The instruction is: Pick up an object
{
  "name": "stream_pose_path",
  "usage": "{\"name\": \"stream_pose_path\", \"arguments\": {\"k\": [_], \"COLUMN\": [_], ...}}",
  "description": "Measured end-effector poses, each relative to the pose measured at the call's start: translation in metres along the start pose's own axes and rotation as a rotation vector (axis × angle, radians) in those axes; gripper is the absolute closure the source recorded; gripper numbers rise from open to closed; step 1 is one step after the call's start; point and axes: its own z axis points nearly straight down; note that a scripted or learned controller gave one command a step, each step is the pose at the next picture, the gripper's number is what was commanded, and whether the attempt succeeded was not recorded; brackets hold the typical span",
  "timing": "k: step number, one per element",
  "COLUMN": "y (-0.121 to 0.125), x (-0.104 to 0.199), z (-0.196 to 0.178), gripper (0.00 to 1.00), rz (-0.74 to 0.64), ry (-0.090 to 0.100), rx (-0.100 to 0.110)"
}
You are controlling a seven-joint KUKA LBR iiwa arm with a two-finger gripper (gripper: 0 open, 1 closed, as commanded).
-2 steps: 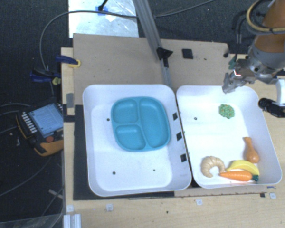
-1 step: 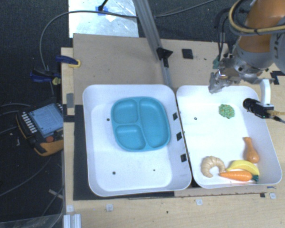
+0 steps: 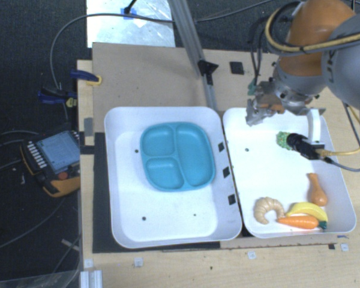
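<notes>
Four glossy plastic foods [image 3: 297,215] crowd the right bin's [image 3: 270,167] corner; pincer [image 3: 259,114] state unclear.

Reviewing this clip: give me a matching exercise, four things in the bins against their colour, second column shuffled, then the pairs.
Things:
1. divided plate
2. carrot
3. banana
4. croissant

Colours:
A. yellow
B. tan
C. blue
D. orange

Pairs: 1-C, 2-D, 3-A, 4-B

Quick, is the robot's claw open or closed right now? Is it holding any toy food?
Gripper: cannot be told; it hangs above the right bin with no toy seen in it.
</notes>
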Motion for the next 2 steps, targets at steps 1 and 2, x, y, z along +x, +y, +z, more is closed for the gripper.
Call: {"name": "stream_pose_path", "arguments": {"k": [1, 2], "y": [-0.006, -0.01], "x": [0.043, 0.101], "z": [0.006, 0.018], "gripper": [1.0, 1.0], "rz": [0.0, -0.001], "ry": [0.001, 0.002], "rx": [0.0, 0.001]}}
